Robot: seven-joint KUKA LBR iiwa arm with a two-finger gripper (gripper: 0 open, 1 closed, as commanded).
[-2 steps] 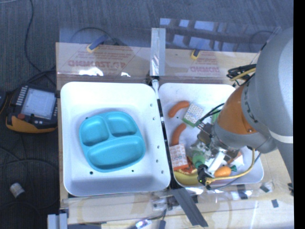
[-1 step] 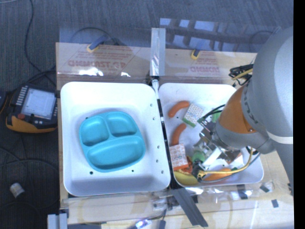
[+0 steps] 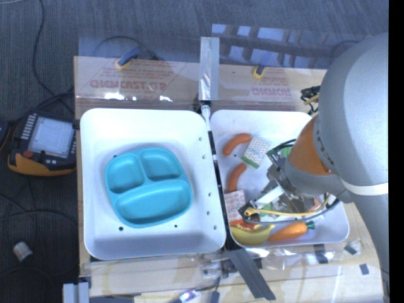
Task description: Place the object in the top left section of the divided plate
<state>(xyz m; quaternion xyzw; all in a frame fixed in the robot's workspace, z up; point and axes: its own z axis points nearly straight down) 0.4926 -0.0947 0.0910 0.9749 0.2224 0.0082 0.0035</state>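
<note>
The desk [image 3: 95, 84] carries two shallow white bins set side by side, their inner walls touching. The left bin [image 3: 95, 169] and the right bin [image 3: 341, 229] fill most of the top. Behind them, clear plastic sheets with red lettering [image 3: 129, 84] stand along the desk's far edge.

We're in a robotics lab: a grey industrial arm [image 3: 353, 112] over two white bins [image 3: 95, 169], a teach pendant [image 3: 41, 144] and loose cables [image 3: 38, 24] on grey carpet [image 3: 126, 11].
</note>
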